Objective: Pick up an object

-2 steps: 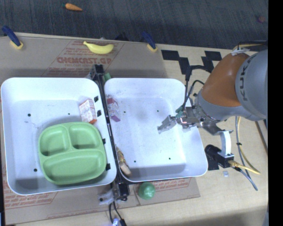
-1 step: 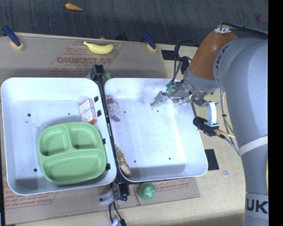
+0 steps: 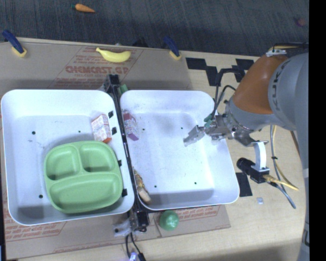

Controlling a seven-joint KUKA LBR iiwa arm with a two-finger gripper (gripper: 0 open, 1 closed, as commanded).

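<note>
My gripper (image 3: pixel 193 136) hangs over the right part of the right bin (image 3: pixel 206 192), and I see nothing in it. A small pink and white packet (image 3: pixel 129 125) lies at that bin's left wall, well to the left of the gripper. A brownish object (image 3: pixel 140 190) rests in the bin's front left corner. In the left bin (image 3: pixel 22 107) sit a green divided plate (image 3: pixel 84 175) and a small red and white carton (image 3: pixel 101 128).
A yellow banana (image 3: pixel 114 54) lies on the cardboard behind the bins. A green ball (image 3: pixel 169 219) sits on the cardboard in front of the right bin. Blue clamps (image 3: pixel 14 42) (image 3: pixel 171 46) hold the cardboard's back edge. An orange item (image 3: pixel 85 7) lies on the floor.
</note>
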